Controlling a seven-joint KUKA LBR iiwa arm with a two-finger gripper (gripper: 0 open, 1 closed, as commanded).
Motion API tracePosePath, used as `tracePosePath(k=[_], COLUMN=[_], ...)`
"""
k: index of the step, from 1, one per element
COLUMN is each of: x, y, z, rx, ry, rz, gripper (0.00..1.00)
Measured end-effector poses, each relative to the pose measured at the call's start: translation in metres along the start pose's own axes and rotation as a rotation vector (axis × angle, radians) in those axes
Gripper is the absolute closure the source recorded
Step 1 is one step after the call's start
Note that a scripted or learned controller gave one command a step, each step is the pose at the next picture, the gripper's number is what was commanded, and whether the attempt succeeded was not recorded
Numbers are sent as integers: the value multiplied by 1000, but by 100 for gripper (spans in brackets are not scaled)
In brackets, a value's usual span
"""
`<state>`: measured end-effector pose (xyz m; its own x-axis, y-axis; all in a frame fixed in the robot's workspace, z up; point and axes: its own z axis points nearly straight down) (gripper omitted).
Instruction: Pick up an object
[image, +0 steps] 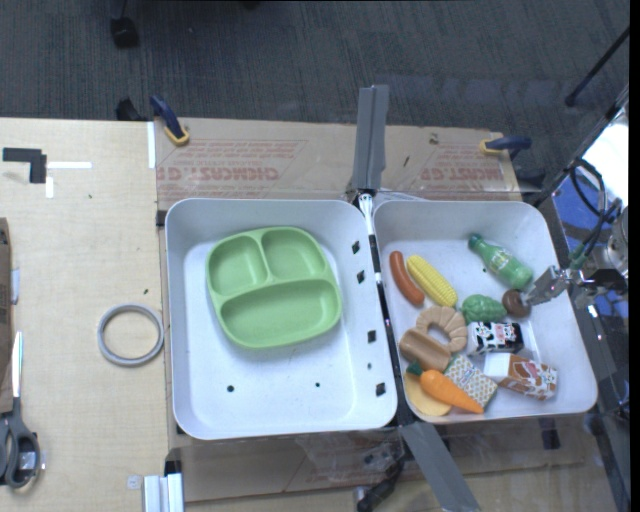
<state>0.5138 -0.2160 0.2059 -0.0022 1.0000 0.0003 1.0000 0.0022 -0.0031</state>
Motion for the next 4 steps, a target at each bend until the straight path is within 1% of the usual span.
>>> tracePosePath(k=[1, 2, 3, 4], x=[15, 36, 80, 110], y=[82, 57, 54, 103], z=[17, 13, 80, 112], rx=[-1, 0, 2, 0], ry=[-1, -1, 0, -2], rz=[99, 286, 535, 669], gripper=[0, 0, 0, 0])
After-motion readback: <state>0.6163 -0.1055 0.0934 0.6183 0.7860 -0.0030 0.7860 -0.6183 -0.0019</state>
